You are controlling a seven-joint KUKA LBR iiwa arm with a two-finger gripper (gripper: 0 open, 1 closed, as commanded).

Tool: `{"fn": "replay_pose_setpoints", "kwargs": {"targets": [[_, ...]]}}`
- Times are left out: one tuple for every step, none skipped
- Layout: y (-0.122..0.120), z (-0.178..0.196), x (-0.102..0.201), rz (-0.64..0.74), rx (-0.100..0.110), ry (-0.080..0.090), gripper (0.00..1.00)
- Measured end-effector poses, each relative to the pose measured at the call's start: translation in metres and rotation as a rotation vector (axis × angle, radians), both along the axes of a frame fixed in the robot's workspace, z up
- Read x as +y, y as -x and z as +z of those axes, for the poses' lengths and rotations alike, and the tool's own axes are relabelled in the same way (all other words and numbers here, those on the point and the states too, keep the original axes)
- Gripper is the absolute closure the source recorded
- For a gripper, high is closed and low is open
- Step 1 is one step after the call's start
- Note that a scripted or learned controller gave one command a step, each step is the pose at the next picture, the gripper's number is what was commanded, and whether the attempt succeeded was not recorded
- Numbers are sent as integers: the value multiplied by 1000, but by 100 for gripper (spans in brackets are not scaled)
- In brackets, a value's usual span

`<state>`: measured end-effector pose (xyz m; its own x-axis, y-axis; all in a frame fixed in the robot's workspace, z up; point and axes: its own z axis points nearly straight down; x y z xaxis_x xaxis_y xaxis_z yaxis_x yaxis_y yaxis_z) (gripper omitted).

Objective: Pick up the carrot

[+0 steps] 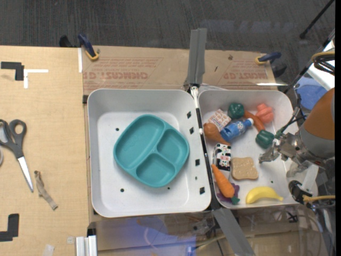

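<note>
The carrot [222, 180] is orange and lies along the left wall of the right bin [277, 97], near its front, with its thin end pointing toward the front beside a purple piece [235, 199]. My gripper [273, 147] hangs over the right side of that bin, well to the right of the carrot, with a slice of toast [244, 168] between them. Its fingers stand open with nothing between them. A dark green toy [265, 138] sits just left of the gripper.
The right bin also holds a banana [264, 195], a black-and-white carton [222, 156], a blue bottle [237, 128], a white box [219, 117] and several other toy foods at the back. A teal divided plate [152, 150] lies in the left bin [101, 159]. Scissors [16, 143] rest on the bench at far left.
</note>
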<state>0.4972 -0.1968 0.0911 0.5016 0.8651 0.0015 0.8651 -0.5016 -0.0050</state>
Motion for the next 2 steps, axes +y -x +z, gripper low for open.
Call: {"fn": "replay_pose_setpoints", "kwargs": {"targets": [[-37, 1, 24, -276, 0, 5, 0], [-109, 1, 4, -570, -1, 6, 0]]}}
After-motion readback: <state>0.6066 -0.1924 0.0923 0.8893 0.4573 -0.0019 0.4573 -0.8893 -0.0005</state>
